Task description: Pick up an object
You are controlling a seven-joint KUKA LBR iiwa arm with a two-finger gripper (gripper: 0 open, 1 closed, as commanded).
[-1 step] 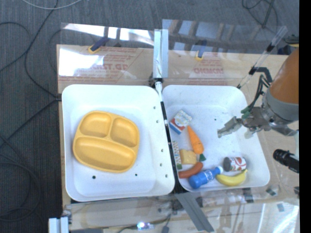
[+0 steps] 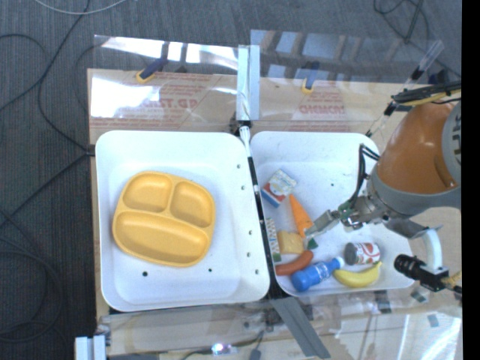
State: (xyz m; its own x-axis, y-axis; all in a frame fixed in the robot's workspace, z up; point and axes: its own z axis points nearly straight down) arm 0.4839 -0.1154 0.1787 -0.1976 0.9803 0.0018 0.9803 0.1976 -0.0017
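The right bin [image 2: 330, 152] holds several small items: a small carton with blue and red print [image 2: 278, 186], an orange carrot [image 2: 300, 214], a yellow cheese-like block [image 2: 289, 242], a red sausage [image 2: 294, 262], a blue bottle [image 2: 315, 273], a banana [image 2: 358, 277] and a red-and-white can [image 2: 362, 253]. My gripper [image 2: 315, 231] reaches in from the right, low over the bin. Its tips are just right of the carrot and above the blue bottle. Nothing shows between the fingers.
The left bin [image 2: 120, 291] holds a yellow divided plate [image 2: 163, 217]. A metal divider [image 2: 247, 88] stands between the bins at the back. The arm's orange band [image 2: 416, 152] hangs over the right bin's right edge. Cables lie on the dark floor around the bench.
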